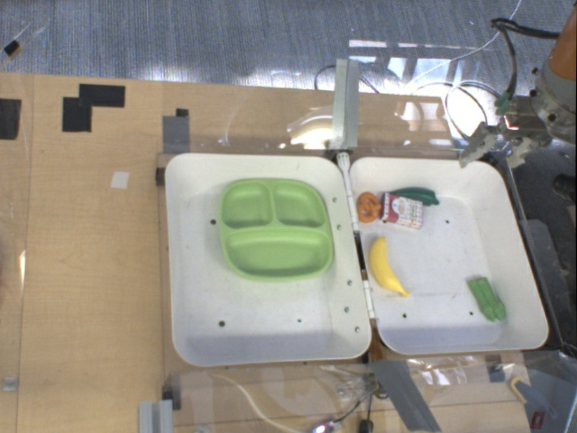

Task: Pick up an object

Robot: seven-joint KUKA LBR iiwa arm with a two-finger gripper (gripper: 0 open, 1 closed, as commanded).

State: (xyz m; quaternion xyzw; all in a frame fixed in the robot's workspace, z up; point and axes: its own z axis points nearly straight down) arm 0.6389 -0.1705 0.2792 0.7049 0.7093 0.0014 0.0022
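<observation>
A green divided plate sits in my left bin. The right bin holds an orange ball, a small packet, a banana and a green piece. My claw hovers over the far right corner; I cannot tell its opening. The banana, lying apart, seems my easiest grasp if I close across its width.

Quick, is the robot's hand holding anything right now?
End effector: up at the far right corner of the right bin, nothing seen in it; open or closed cannot be told.
</observation>
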